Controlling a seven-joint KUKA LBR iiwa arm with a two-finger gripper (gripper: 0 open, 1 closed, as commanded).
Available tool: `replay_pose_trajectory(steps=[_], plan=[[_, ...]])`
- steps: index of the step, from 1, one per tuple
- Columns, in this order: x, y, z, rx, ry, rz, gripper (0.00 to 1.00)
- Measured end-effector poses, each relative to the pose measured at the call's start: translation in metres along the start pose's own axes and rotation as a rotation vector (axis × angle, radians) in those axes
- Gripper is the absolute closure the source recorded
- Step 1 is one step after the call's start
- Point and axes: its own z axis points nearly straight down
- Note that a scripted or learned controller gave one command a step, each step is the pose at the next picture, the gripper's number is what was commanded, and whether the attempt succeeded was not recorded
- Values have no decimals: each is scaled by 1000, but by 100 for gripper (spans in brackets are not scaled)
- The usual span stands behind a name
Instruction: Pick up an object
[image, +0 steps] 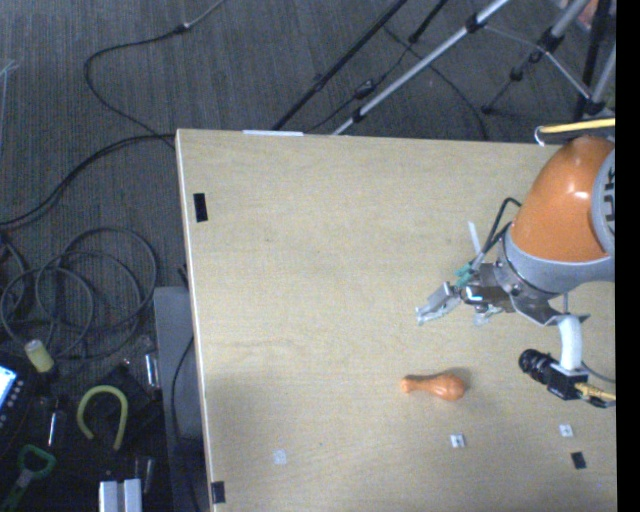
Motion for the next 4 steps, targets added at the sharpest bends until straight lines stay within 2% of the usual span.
replay_pose_trajectory(steps=[1,2,3,4], plan=[[-78,46,-3,-1,-2,164,0],[-79,107,67,-1,-3,102,0],[-88,152,112,-2,-5,-33,0],[-58,161,113,-2,-3,-307,0]])
